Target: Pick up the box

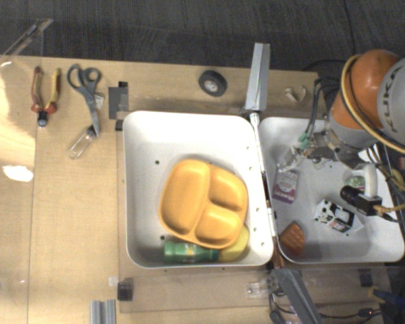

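my jaws (305,146) over right bin (385,248), can't tell if apart | box (336,216) lies apart nr bin front | yellow tray (204,202) in left bin (142,181)

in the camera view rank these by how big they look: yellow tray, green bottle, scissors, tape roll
1. yellow tray, by far the largest
2. scissors
3. green bottle, though the tray hides part of it, so its place against the scissors is unsure
4. tape roll, smallest

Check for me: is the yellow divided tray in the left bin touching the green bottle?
Touching. In the camera view the yellow divided tray lies over the green bottle, its lower edge covering the bottle's top side with no gap showing.
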